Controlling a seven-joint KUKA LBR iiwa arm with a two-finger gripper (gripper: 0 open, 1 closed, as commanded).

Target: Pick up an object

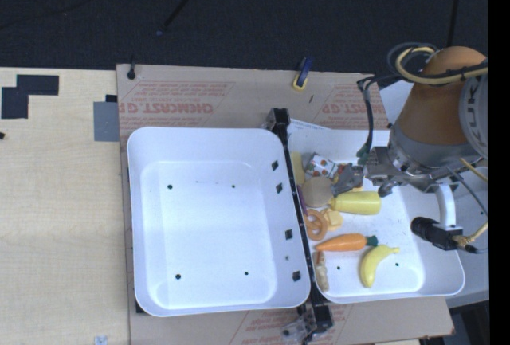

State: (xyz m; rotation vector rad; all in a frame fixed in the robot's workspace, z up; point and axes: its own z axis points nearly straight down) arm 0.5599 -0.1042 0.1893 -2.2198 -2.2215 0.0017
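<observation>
— Where's the arm [434, 116] right now?

— Reaching in from the right, low over the right bin [434, 281]. The orange band sits above the wrist, and the gripper [351, 175] is down among the toys near that bin's upper left.

— Has it got anything?

— I can't tell from here. The tip is dark and tangled in with the clutter, right beside a yellow cylinder [357, 203] lying on its side.

— What else is in there?

— A carrot [343, 242] just below the cylinder, a banana [374, 264] near it toward the front, an orange pretzel-shaped piece [315, 223] by the divider, and a small printed packet [321, 166] beside the gripper.

— And the left bin [209, 146]?

— White, with a few small dark holes in its floor.
</observation>
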